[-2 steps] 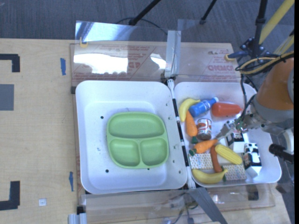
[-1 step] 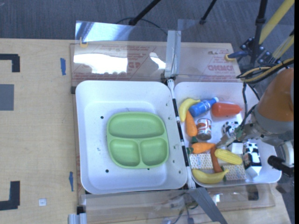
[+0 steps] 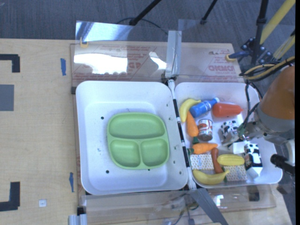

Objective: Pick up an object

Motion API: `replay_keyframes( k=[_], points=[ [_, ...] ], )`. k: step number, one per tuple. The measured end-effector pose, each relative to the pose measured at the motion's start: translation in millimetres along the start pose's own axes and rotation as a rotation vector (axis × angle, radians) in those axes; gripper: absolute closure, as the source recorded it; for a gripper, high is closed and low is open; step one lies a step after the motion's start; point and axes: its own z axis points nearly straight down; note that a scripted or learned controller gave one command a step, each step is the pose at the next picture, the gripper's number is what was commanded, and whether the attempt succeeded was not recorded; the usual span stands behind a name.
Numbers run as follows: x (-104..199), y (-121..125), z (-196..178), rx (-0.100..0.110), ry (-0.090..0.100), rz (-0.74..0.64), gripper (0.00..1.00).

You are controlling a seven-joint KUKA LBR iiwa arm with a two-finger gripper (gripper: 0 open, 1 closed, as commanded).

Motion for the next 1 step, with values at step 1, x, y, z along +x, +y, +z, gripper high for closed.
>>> replay_keyframes(
  k=[1],
  points=[
    [66.9, 20.4, -113.6, 0.007, 0.003, -0.041, 1.00]
  ],
)
